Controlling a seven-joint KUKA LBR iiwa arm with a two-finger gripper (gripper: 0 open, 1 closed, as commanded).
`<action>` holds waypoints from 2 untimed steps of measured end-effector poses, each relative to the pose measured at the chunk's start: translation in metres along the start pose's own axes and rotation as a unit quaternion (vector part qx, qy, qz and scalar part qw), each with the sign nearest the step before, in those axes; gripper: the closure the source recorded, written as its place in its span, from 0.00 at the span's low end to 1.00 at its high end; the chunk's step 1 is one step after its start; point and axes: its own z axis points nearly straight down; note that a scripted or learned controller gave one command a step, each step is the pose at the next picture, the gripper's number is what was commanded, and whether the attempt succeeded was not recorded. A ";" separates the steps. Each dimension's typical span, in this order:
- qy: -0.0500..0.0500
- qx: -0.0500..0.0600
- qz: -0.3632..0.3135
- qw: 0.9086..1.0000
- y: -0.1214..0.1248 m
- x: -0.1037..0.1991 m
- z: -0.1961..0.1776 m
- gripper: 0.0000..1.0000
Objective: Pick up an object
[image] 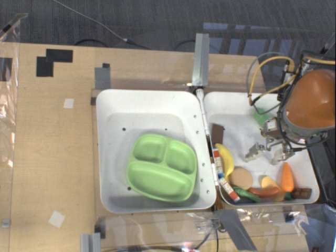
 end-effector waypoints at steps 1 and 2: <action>-0.001 -0.001 0.053 0.999 -0.049 -0.022 0.002 0.00; 0.000 -0.001 0.031 1.000 0.011 -0.027 0.000 0.00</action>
